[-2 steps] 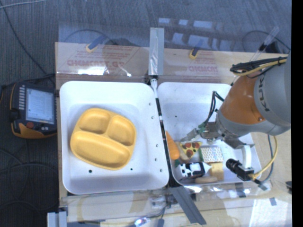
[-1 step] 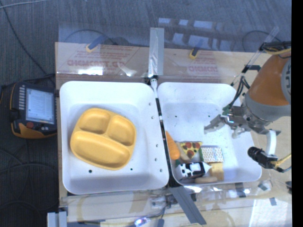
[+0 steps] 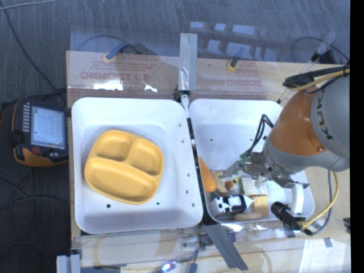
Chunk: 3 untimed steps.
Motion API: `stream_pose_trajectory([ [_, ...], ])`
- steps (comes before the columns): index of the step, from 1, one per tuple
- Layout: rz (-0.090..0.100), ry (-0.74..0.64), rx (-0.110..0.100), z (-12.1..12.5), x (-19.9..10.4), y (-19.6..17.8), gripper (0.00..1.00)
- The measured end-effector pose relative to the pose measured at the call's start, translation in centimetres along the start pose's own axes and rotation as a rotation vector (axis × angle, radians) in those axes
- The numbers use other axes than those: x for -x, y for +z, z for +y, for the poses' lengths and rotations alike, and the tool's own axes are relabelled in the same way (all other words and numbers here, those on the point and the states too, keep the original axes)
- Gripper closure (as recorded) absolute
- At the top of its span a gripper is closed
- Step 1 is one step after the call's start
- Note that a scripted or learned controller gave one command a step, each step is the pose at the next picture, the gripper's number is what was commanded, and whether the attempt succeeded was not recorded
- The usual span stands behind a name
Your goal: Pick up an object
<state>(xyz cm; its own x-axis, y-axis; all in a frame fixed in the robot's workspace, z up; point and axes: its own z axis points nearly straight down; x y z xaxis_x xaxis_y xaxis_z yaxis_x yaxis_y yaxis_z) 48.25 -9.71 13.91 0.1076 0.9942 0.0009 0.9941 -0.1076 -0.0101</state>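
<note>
The arm is at the approach stage of the pick: the gripper [image 3: 245, 172] sits low over the near end of the right bin [image 3: 227, 115], directly above a small cluster of objects, and no object is visible between its fingers. Whether the fingers are apart or together cannot be determined, because the wrist and its cabling cover them. The likely candidates lie just below and beside the gripper: a black-and-white toy [image 3: 229, 205], patched like a cow, lies on its side near the front wall; a tan block [image 3: 256, 203] lies touching it on the right; an orange carrot-shaped piece [image 3: 207, 177] rests against the bin's left wall. A small multicoloured item directly under the gripper is too obscured to identify. The next move, as a judgement, requires selecting a single target from this tight group, centring over it, and closing without catching a neighbour; the crowding raises the risk of a slipped or double grasp. The left bin [image 3: 85, 209] holds a yellow divided plate [image 3: 124, 165], well apart from the gripper.
</note>
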Motion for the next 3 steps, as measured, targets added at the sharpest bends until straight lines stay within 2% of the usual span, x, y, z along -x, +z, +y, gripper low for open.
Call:
stream_pose_trajectory([
  [1, -0.011, -0.163, 0.026, 2.0, 0.3, 4.6, 0.0],
  [2, -0.014, -0.163, 0.04, 2.5, 0.3, 3.4, 1.0],
  [3, -0.005, 0.033, 0.004, 8.5, -4.3, -8.5, 1.0],
])
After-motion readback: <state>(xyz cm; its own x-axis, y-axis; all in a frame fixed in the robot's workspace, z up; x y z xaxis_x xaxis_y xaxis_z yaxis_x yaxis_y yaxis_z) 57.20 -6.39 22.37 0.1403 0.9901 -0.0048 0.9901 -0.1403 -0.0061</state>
